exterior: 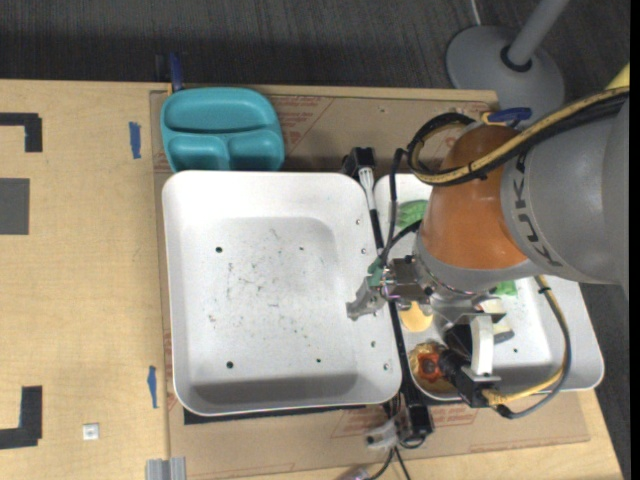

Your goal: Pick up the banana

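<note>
My gripper (405,298) hangs under the orange-banded wrist, low over the left part of the right bin (575,368), close to the ridge between the two bins. A small pale yellow piece (415,318) shows just below the gripper; it may be the banana, and the arm hides most of it. I cannot make out whether anything is held.
The left bin (200,218) lies beside the arm. A teal divided tray (222,128) stands behind it. In the right bin, green items (408,213) peek out behind the wrist, and a brown-orange object (428,364) lies near the front rim. The arm covers most of that bin.
</note>
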You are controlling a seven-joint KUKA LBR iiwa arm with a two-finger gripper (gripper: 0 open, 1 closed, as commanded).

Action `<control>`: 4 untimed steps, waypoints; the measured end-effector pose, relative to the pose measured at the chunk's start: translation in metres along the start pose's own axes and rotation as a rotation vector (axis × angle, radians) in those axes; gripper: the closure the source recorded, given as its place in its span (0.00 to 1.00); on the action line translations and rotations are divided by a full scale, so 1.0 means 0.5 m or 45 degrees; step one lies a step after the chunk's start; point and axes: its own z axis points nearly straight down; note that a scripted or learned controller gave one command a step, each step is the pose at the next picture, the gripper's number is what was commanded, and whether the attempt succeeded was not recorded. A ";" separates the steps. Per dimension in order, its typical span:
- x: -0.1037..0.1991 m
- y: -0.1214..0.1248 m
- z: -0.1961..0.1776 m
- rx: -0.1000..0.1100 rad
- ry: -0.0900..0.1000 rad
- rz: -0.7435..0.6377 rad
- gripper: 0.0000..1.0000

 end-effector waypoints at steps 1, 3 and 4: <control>0.089 0.007 0.118 -0.021 -0.006 -0.041 0.00; 0.239 0.001 0.081 -0.006 -0.001 -0.207 1.00; 0.240 0.002 0.062 -0.008 -0.001 -0.206 1.00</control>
